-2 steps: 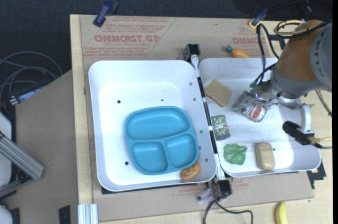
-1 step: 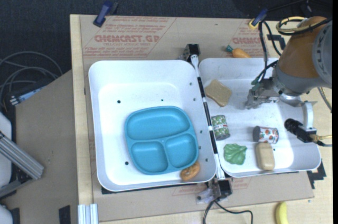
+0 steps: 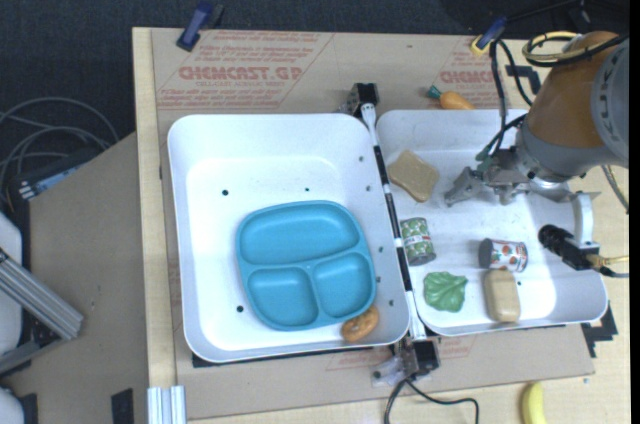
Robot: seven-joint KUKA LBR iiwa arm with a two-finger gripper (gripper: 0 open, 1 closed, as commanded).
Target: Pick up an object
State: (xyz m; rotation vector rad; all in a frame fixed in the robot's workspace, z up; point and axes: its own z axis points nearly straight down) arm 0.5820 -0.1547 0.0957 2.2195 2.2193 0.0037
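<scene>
I saw gripper (image 3: 480, 184) in right bin (image 3: 570, 312), fingers spread, nothing held, right of tan sponge (image 3: 414, 175).

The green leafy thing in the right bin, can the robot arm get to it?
Probably yes. The green leafy thing lies uncovered, apart from the little can and the bread roll, and the gripper hangs over the same bin.

A rounded grey metal arm (image 3: 612, 112) is seen, ringed by a broad orange band (image 3: 565, 97). Black cables are draped beside it, and a grey two-finger metal gripper (image 3: 478, 182) is fitted below.
</scene>
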